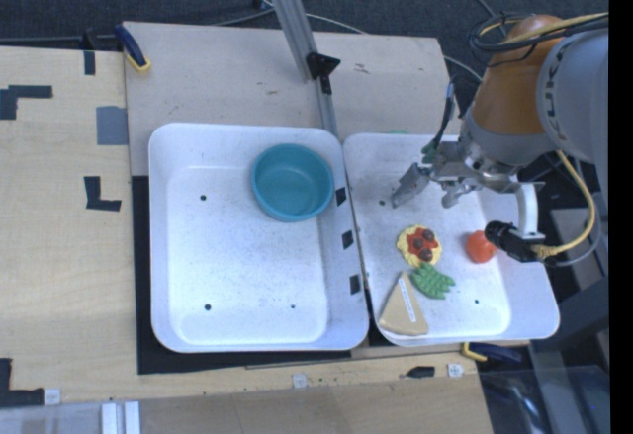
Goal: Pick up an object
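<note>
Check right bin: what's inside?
In the right bin: a red ball, a yellow-and-red toy, a green leaf and a tan wedge. The gripper and arm cover the bin's upper right.

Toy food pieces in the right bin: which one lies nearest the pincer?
The round yellow piece with red topping, just below the pincer. The green leafy piece, tan wedge and red-orange piece lie farther off.

Robotics lab, 2 bins (178, 224), taped bench (59, 175)

Even soft overhead light, faint shadows, slight blur
</note>
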`<state>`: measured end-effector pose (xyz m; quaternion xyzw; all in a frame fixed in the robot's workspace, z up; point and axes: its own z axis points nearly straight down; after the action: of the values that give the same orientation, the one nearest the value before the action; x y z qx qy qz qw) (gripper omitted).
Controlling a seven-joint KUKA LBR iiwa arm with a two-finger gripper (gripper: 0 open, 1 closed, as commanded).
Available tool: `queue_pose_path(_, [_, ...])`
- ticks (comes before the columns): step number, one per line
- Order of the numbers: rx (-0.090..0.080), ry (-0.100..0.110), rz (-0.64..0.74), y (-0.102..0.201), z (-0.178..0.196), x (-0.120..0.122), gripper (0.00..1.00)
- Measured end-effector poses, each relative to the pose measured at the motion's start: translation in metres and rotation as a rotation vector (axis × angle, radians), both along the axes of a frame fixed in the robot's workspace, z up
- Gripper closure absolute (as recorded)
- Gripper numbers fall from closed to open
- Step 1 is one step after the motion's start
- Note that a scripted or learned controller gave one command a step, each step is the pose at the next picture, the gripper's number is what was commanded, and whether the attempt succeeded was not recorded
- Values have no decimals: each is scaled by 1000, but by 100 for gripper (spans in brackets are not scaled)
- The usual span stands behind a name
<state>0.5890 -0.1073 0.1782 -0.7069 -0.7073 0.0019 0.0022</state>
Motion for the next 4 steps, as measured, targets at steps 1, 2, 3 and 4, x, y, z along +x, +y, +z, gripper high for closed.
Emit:
queue_pose_path(1, [0, -1, 0, -2, -44, 3, 0])
queue_pose_path(2, [-1, -6, 0, -1, -90, 3, 0])
queue_pose_path(3, [-2, -8, 0, -2, -78, 3, 100])
queue_pose_path(4, [-1, -9, 0, 0, -36, 5, 100])
